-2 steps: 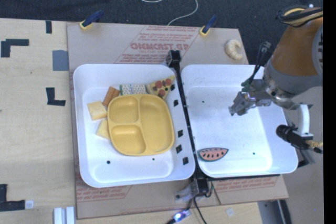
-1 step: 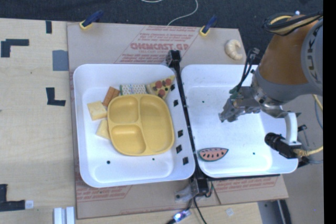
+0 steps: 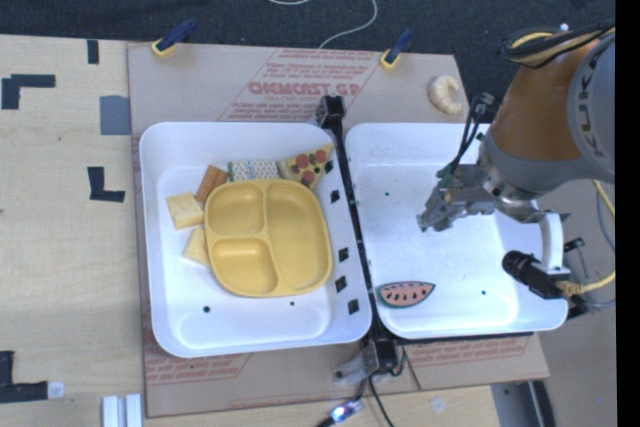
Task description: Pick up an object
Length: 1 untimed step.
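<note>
**Pincer over the right bin, watermelon slice lying apart from it**

The pincer (image 3: 437, 218) hangs over the middle of the right bin (image 3: 400, 155), reaching in from the bin's right side on the grey arm (image 3: 560, 125) with its orange band. Whether it is spread or pressed together cannot be told from this slanted view, and nothing shows pinched in it.

The nearest loose thing is a toy watermelon slice (image 3: 405, 293), red with a green rind, lying flat on the floor of the same bin close to its front edge and toward its front-left corner. It sits well apart from the pincer, in front of it and slightly to its left in the view, not touching it.

Across the divider, the left bin (image 3: 160, 215) carries a yellow divided plate (image 3: 268, 237) with three compartments, resting near the bin's centre. Tucked around the plate's back and left rim are several toy food pieces: a pale cracker-like square (image 3: 184, 211), a brown strip (image 3: 210, 183) and a pizza slice (image 3: 307, 165) near the bin's back-right corner.

Both bins stand on a cardboard sheet (image 3: 290, 85) held by two blue-and-yellow clamps (image 3: 174, 37) along its back edge. A pale ring-shaped object (image 3: 447, 94) lies on the cardboard behind the right bin.
</note>
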Each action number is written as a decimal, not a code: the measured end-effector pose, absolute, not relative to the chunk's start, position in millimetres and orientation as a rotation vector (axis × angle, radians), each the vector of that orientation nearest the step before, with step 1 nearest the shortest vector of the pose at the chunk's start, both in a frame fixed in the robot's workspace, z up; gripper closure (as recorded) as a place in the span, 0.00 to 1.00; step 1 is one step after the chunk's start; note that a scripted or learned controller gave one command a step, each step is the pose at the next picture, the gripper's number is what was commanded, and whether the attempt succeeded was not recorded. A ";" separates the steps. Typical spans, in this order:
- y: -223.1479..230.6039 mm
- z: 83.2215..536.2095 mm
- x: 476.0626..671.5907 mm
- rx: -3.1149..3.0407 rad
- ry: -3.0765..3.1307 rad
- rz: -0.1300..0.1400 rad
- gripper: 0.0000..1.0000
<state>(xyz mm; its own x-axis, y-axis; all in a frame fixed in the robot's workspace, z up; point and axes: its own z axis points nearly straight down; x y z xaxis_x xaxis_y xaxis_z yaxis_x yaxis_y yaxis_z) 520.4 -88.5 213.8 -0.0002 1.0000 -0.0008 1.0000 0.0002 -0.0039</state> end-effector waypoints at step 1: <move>-93.0 217.3 521.8 -2.220 -2.221 0.002 1.00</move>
